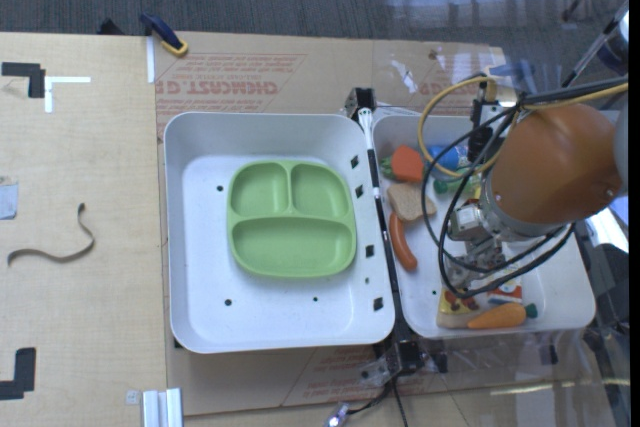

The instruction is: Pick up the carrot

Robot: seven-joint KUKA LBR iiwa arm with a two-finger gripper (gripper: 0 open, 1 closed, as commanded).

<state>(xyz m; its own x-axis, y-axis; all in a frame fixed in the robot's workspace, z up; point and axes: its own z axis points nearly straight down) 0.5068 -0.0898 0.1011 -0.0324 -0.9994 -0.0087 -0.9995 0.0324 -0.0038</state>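
We are looking down at a slant on a surface carrying two shallow white bins side by side. The left bin is holding a light green divided plate with three compartments, sitting near the middle of the bin floor. The right bin is holding several toy foods. The carrot is lying near the front edge of the right bin, close to the front right corner. Its long axis is running roughly left to right across the view, tilting slightly upward toward the right; its green leafy end is pointing right and its narrow orange tip is pointing left. Just beside its tip a flat, tan piece is lying against the bin's front wall. Farther back in the same bin, a slice of bread, an orange-red sausage and another orange food item are resting near the left wall. The grey arm with its orange band is reaching in from the right and hanging over the middle of the right bin, with black and yellow cables looping around it. The gripper is sitting below the band, behind the carrot and apart from it; we cannot tell its state.
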